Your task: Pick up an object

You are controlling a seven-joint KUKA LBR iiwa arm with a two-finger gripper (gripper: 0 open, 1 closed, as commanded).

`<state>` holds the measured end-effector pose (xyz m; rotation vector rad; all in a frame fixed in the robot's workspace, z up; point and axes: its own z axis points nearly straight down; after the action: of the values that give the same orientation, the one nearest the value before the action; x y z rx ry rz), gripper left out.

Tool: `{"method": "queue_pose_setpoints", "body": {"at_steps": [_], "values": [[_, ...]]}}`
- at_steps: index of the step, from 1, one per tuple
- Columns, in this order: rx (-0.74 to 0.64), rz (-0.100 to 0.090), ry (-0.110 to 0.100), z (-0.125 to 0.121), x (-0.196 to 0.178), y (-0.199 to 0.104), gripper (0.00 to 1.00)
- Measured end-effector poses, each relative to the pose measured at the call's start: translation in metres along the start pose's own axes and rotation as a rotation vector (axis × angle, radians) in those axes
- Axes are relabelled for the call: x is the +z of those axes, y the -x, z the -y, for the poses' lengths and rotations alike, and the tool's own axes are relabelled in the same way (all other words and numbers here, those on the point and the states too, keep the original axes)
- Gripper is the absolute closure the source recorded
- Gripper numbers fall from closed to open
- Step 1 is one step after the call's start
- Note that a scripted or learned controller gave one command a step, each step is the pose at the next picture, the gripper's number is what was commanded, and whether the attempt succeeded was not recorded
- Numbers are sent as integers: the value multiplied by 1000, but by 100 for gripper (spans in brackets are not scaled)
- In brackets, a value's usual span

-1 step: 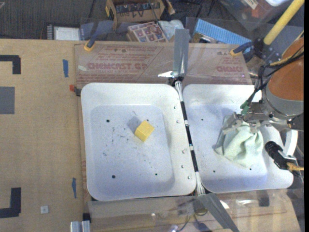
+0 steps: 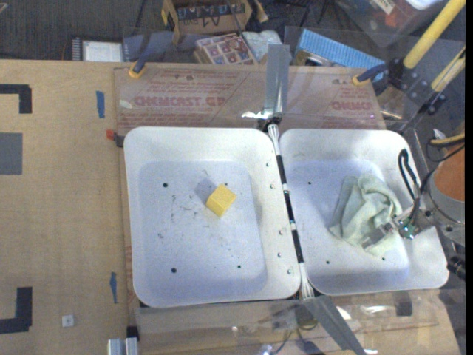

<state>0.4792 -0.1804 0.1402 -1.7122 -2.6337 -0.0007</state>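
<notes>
On the desk [image 2: 59, 198] I have two white bins side by side, and I place everything else against the seam where they meet. Just left of that seam is the left bin [image 2: 148, 146], and a small yellow block [image 2: 221, 200] lies near its middle, well apart from the arm and touching nothing else. Just right of the seam is the right bin [image 2: 325, 143], with a crumpled pale green cloth [image 2: 363, 213] lying in its right half. My arm [image 2: 451, 187] comes in from the far side of the right bin from the seam, and the hand [image 2: 395, 230] is down at the cloth's lower right edge, touching or nearly touching the fabric. I cannot tell from this view whether the hand is open or closed, or whether any cloth is caught in it.
</notes>
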Motion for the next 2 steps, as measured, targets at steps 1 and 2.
{"method": "queue_pose_setpoints", "body": {"at_steps": [1,2], "values": [[-445,7,4,-18,52,8,0],[-544,17,9,-7,51,-5,0]]}}
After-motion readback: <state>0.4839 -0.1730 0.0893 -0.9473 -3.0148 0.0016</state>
